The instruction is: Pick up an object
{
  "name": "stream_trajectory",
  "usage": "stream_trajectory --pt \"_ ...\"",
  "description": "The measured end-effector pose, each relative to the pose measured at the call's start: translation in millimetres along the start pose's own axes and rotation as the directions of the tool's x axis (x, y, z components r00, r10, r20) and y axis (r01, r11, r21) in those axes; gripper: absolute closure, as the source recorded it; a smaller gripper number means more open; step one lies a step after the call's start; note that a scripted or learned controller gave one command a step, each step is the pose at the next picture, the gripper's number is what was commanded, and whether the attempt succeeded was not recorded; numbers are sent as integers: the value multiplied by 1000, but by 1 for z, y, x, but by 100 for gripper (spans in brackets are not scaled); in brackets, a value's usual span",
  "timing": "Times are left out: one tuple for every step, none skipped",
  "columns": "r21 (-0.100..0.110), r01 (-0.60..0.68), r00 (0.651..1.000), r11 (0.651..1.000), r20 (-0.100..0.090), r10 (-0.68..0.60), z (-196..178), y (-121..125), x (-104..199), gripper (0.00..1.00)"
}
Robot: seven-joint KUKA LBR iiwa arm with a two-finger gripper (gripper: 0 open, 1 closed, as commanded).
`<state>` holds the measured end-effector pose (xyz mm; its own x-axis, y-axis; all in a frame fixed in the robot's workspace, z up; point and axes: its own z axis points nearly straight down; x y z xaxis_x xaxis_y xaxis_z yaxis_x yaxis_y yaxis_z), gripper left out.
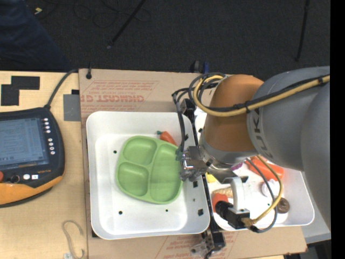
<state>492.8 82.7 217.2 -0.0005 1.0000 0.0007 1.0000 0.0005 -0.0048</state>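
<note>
The arm (259, 123) reaches in from the right, and its gripper (190, 165) hangs over the right edge of the green divided plate (148, 169) in the left bin (102, 198). An orange carrot-like piece (167, 137) sits just beyond the plate. More orange pieces (264, 169) lie in the right bin (302, 212)
</note>
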Motion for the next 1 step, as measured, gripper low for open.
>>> stream_trajectory --pt "-2 -1 1000 1000 1 1 -19 6 -4 100"
